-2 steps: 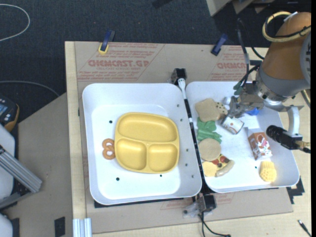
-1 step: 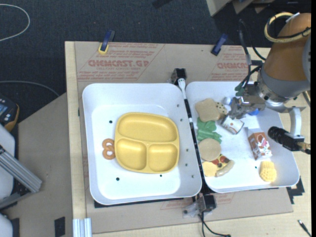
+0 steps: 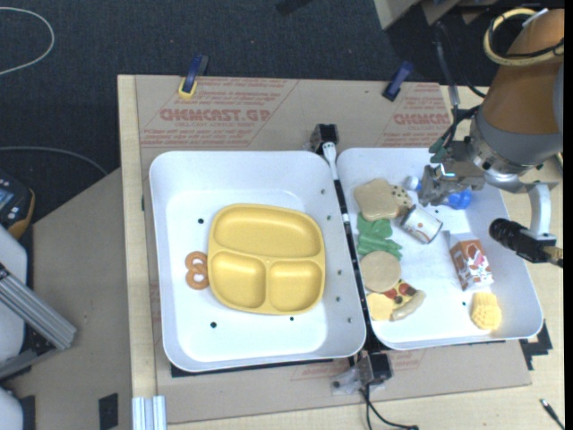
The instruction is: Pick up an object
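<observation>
My gripper hangs over the back of the right bin, close above a blue item and a small silver can. Its fingertips are too small and dark to read. Below it in the same bin lie a tan toast-shaped piece, a green leafy toy, a round tan cookie, a pizza-like piece, a brown and white carton and a yellow corn-like piece.
The left bin holds a yellow divided plate with an orange pretzel at its left side. Blue clamps sit at the bench's back edge. The arm's orange band rises at the right.
</observation>
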